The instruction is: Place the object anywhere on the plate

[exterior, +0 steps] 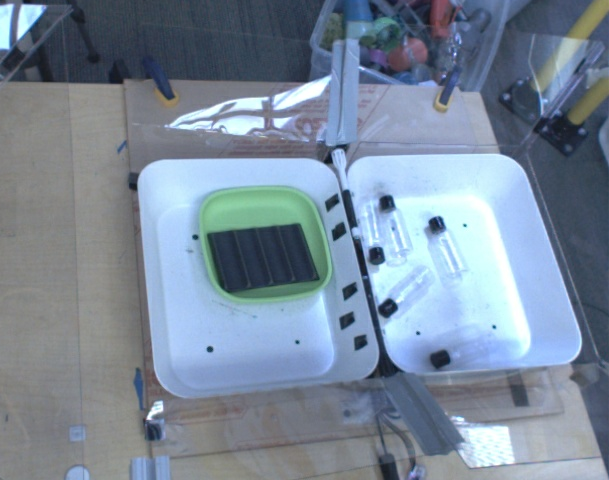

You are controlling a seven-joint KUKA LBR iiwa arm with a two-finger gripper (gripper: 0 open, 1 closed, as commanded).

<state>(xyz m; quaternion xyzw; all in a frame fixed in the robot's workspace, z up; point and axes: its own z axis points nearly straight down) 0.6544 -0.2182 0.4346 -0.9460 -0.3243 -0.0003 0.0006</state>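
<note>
A light green square plate (220,211) lies in the left white bin (174,358), and a black ribbed rectangular object (262,256) rests flat on it, covering most of its floor. The right white bin (544,298) holds several small clear bottles with black caps: one at the upper left (389,223), one near the middle (445,249), one lying slanted lower down (405,293), and one close to the front wall (467,349).
A clear box of colourful toys (409,18) stands behind the bins. Crinkled clear plastic (254,118) lies behind the left bin. A row of black clips (345,268) runs along the divider between the two bins. Bare wooden bench (54,268) extends to the left.
</note>
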